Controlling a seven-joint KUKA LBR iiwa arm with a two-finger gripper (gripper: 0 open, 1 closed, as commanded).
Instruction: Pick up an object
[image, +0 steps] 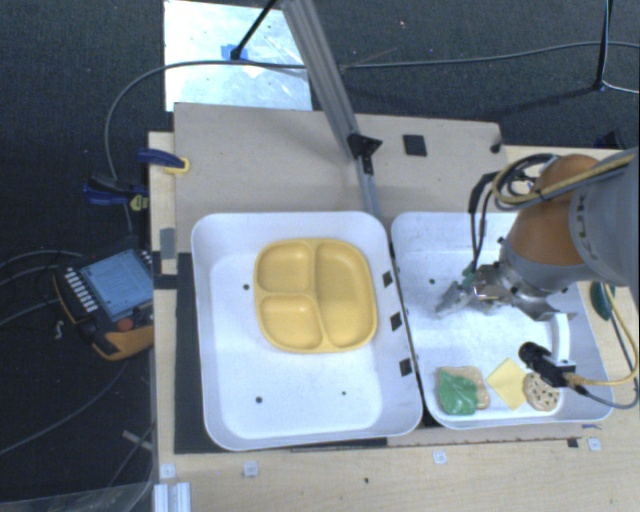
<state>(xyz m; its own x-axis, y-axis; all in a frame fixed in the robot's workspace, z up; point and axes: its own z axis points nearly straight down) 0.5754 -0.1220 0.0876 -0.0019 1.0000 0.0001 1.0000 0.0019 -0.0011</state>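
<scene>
We see the gripper low over the bare middle of the right bin, its fingers spread and nothing between them, so we judge the pick not yet made. The things worth taking lie in a row along that bin's near edge, well apart from the fingertips: a green piece resting against a tan slice, a yellow wedge just beside it, and a round speckled biscuit touching the wedge's far side. The yellow divided plate sits alone in the left bin. To do this step well we would settle on one target. The green piece looks the thickest and so the easiest to get fingers around, while the wedge and biscuit look flat and may slip. We would centre the open fingers over it before descending and keep clear of the bin's near wall, closing only once the fingers straddle the piece.
</scene>
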